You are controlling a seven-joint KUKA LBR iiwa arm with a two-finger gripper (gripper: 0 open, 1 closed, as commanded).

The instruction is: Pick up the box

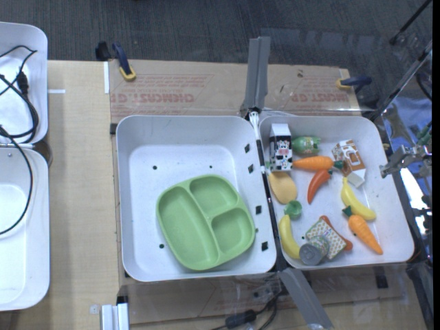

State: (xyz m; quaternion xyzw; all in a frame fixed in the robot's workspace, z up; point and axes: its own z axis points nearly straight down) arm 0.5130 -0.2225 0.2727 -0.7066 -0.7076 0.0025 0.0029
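Two boxes lie in the right bin. A white carton-like box with black patches rests against the bin's left wall near the back. A smaller orange and white box lies near the back right, with a small white block just in front of it. Between the two boxes are an orange carrot and a green vegetable.
The right bin also holds two more carrots, two bananas, a tan pear-like piece, a small green cup, a can and a patterned packet. A green divided plate lies in the left bin.
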